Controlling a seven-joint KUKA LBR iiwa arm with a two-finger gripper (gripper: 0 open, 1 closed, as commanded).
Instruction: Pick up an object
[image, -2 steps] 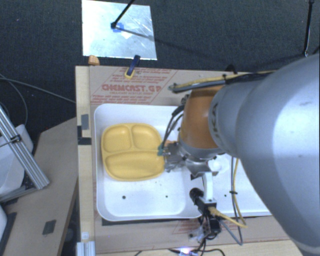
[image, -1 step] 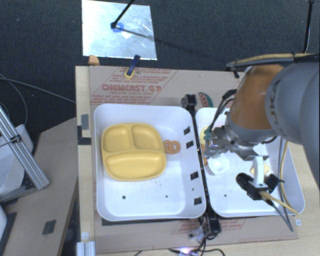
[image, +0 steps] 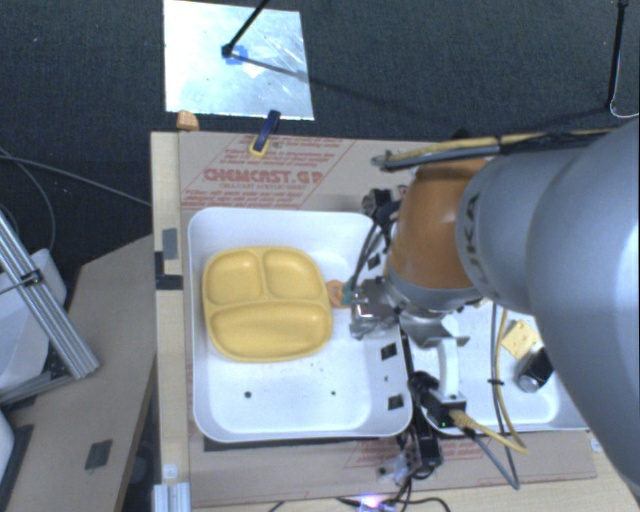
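Over in the left bin (image: 262, 408) sits a yellow tray (image: 266, 303) with three sections, lying flat, and a small orange-ish object (image: 335, 292) is just beside its right edge. Arm (image: 520, 230) reaches in from the right, with the gripper (image: 362, 312) low by that small object. Can't tell how the jaws stand, too cluttered there.

Grey arm (image: 560, 230) w/ orange band (image: 430, 235), black cables, metal wrist hardware (image: 375, 305).
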